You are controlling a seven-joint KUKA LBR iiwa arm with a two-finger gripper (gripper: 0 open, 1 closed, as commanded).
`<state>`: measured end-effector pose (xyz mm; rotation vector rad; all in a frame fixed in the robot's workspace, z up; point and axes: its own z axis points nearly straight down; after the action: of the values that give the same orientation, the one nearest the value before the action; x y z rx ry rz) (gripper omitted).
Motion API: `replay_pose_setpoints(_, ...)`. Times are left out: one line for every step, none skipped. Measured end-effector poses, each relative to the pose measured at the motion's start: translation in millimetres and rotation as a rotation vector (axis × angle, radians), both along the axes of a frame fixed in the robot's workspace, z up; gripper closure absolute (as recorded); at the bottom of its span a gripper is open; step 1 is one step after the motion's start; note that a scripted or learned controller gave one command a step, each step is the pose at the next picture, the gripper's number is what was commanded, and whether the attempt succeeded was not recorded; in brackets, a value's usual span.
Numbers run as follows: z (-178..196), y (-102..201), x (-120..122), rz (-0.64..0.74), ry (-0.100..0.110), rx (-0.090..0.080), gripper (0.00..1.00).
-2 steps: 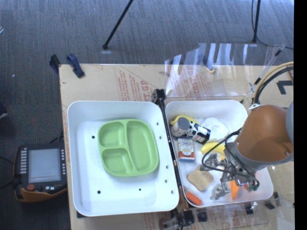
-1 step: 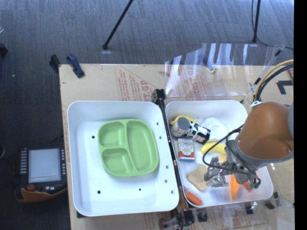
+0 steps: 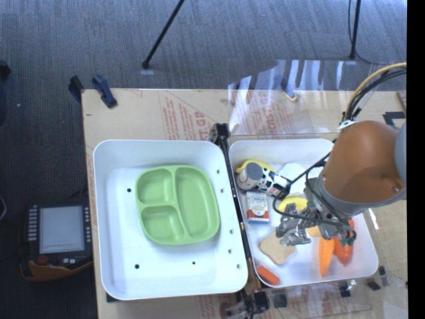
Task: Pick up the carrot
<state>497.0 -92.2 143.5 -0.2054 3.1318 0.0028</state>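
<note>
Pincer point(image 3: 297, 230) state cannot be told; it is hung low over the right white bin point(image 3: 369, 266), beside the long orange carrot point(image 3: 325, 256) near the worktop's front-right corner, placed for descent.

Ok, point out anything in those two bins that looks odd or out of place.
Nothing looks spilled or broken. The right bin is crowded: toy foods lie jumbled, a carrot beside the gripper, a small orange piece near the front wall. The green divided plate sits slightly askew in the left bin.

Bread slice point(image 3: 277, 250) and gripper point(image 3: 295, 232) crowd the carrot point(image 3: 325, 256).
</note>
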Motion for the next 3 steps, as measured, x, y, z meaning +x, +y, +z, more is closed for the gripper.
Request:
replay_pose_setpoints(58,-57,6,-0.056,-0.004,-0.003,1.0)
replay_pose_setpoints(55,-56,5,-0.055,0.001,0.0,0.0)
replay_pose_setpoints(-58,-72,-2,0.091,0.005,0.001,0.0)
